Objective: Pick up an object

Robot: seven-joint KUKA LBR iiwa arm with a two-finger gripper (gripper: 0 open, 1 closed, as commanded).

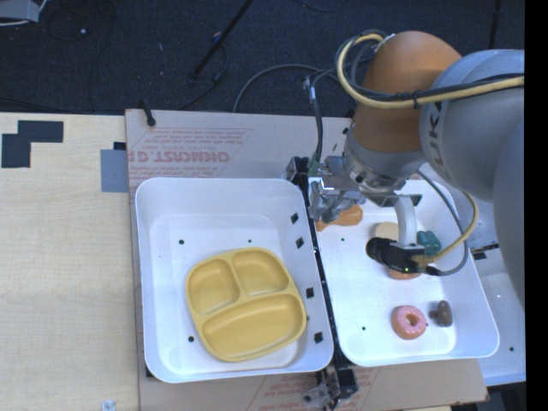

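Yellow plate (247, 305): a three-compartment plastic plate, lying flat in the left bin (163, 204) toward that bin's 5 o'clock, turned a little askew.
White bins: two shallow trays side by side; the right bin (364, 311) touches the left one along their shared edge.
Cardboard sheet (214, 148): brown, printed with red lettering (upside down from this camera), lying under both bins.
Surface (60, 272): pale wood, spreading out at the bins' 9 o'clock.
Arm (471, 118): grey with an orange band (402, 75), coming in from 3 o'clock and bent down over the right bin's 12 o'clock end.
Tool (330, 202): low over the right bin's 11 o'clock corner, close to the shared edge; I cannot tell whether it is spread or pressed together, since the wrist hides it.
Orange piece (349, 217): the nearest thing to be picked, on the right bin's floor just beside the tool at the tool's 4 o'clock; whether they touch is unclear.
Pale yellow piece (387, 229): near the bin's middle, partly hidden.
Teal thing (428, 242): small, at the pale piece's 3 o'clock.
Pink doughnut (409, 322): at the right bin's 5 o'clock, lying flat.
Brown lump (442, 313): just beside the doughnut at its 3 o'clock.
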